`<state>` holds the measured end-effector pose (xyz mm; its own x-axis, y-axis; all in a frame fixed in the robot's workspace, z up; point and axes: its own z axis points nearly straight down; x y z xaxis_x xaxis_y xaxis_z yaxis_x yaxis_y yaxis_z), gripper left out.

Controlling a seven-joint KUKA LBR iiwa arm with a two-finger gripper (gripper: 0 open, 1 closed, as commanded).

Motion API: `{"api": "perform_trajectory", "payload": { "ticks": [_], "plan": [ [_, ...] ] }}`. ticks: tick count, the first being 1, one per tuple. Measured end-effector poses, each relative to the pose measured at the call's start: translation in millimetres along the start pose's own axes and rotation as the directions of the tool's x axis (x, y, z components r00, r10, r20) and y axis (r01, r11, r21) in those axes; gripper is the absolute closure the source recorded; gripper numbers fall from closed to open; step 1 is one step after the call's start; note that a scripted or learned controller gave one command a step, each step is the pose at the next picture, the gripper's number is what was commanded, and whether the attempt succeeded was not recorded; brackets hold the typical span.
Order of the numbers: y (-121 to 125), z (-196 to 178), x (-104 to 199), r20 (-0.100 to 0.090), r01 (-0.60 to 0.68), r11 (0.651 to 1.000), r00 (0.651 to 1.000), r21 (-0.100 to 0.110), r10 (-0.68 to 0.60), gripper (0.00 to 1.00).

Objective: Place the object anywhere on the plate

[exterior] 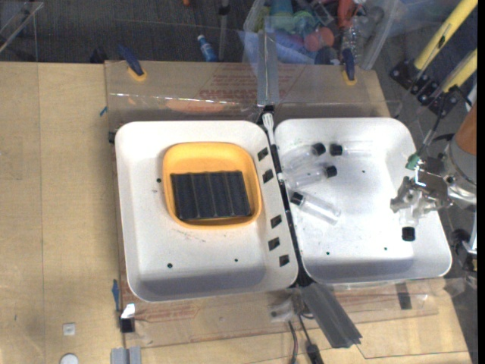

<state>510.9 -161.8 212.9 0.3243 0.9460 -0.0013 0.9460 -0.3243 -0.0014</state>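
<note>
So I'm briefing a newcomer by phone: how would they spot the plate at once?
Find the two white bins side by side and take the left bin. The plate lies in its middle: a yellow-orange dish with rounded corners, bearing a dark ribbed block. It is the only coloured thing in either bin.

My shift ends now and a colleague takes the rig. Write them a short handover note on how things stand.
Gripper: over the right edge of the right bin; nothing seen between its fingers.
Objects: several clear vials with black caps lie in the right bin, upper left part; one small black piece sits near the gripper.
Plate: yellow, in the left bin, carrying a dark ridged block.
Done: no vial is on the plate yet.
Left: pick one, carry it across, set it on the plate.
</note>
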Motion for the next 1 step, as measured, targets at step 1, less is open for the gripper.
{"api": "perform_trajectory", "payload": {
  "ticks": [1],
  "plan": [
    [42.3,27.7,6.2,0.0,0.059,0.998,0.998,-0.003,-0.059,1.0]
  ]
}}
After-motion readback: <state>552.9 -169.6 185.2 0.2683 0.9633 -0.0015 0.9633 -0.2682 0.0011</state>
